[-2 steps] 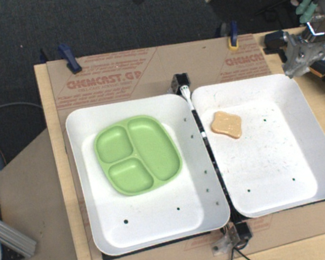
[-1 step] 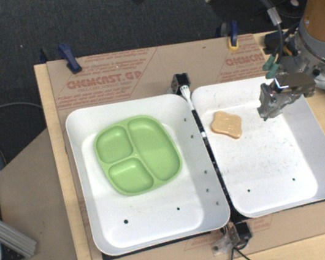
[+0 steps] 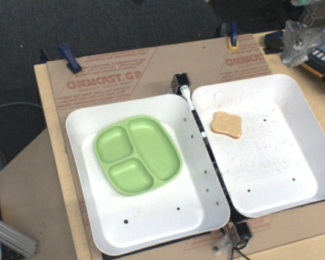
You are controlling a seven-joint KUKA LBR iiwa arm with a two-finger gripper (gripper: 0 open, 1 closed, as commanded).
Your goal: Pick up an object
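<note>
Two white bins side by side on bench. Right bin point(image 3: 294, 134) holds small tan toast-shaped piece point(image 3: 226, 124), lying flat near upper-left corner, just beside divider. Left bin point(image 3: 165, 213) holds green divided plate point(image 3: 137, 154).

Toast piece looks light, thin, probably stiff plastic, maybe slippery. Best hold: pinch across narrow width, from above.

Gripper jaw state: cannot tell.
</note>
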